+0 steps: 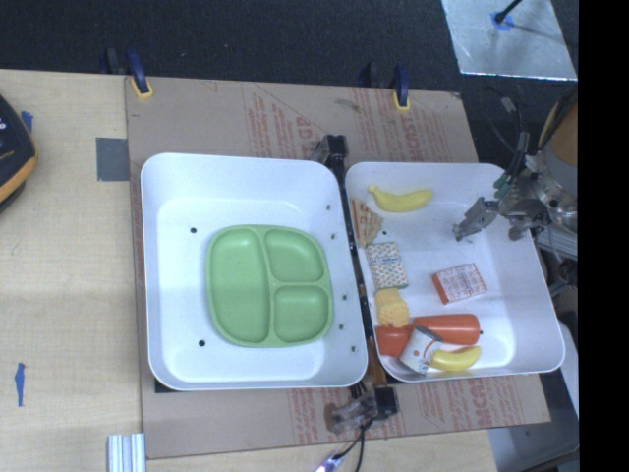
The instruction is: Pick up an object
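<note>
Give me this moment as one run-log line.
gripper: over right bin, upper right, nothing held | banana: lying in bin, to gripper's left | red packet: below gripper | green tray: left bin

A robotics lab: cardboard (295,116) clamped to a bench (59,264), two white bins (162,180), toy food.

Green plate (267,285), yellow banana (400,200), white bins (167,264).
</note>
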Tool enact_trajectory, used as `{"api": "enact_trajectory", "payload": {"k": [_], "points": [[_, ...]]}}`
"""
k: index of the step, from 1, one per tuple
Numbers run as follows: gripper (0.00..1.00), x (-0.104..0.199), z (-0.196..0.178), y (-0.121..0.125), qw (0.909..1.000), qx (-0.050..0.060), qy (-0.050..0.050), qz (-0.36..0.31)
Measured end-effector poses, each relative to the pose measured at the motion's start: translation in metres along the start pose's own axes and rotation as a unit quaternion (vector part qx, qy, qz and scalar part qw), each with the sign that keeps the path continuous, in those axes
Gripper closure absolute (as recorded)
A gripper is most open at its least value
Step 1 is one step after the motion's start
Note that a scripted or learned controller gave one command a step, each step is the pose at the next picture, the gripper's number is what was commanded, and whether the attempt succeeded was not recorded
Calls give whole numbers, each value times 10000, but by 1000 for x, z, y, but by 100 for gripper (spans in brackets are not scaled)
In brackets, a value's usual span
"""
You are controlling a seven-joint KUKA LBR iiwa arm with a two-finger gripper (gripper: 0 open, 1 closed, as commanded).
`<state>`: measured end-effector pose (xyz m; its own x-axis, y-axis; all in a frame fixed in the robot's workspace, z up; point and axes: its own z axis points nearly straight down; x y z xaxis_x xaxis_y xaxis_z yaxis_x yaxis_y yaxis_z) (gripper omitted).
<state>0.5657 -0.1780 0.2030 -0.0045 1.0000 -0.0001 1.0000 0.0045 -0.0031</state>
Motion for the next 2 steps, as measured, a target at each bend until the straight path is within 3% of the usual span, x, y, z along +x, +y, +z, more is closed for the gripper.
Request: {"api": "enact_trajectory", "payload": {"k": [1, 2], "points": [[0, 13, 109, -44, 10000, -20, -8, -5], [100, 10, 98, -44, 10000, -31, -30, -23]]}}
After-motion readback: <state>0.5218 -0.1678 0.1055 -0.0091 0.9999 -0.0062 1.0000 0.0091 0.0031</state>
